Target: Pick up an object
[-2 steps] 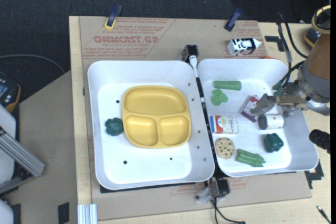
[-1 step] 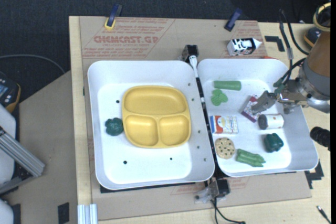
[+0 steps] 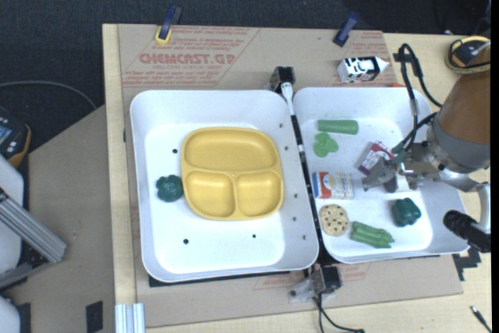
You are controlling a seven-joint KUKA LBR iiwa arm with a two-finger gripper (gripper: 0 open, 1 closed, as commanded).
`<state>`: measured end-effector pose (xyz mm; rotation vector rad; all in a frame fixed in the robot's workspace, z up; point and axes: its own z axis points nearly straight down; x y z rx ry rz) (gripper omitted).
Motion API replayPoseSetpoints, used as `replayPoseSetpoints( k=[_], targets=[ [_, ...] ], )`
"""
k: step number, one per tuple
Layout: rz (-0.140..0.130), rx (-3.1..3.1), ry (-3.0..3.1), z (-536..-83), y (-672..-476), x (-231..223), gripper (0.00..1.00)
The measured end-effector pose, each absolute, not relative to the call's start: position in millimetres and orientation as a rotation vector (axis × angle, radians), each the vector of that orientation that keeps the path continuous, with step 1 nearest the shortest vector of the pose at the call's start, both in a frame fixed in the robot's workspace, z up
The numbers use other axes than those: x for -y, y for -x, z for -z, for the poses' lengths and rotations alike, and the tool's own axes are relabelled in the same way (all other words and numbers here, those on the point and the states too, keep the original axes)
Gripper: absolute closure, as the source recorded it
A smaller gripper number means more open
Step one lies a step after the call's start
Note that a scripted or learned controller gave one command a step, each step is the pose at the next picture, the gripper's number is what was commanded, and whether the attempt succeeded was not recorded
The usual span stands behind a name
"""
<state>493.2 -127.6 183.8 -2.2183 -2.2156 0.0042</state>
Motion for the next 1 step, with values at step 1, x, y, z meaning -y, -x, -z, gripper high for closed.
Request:
replayPoseSetpoints(
  k=[1],
  targets=[
    [-0.005,2.216,2.217,-140.4,-489.1,127.9,0.0]
  ],
)
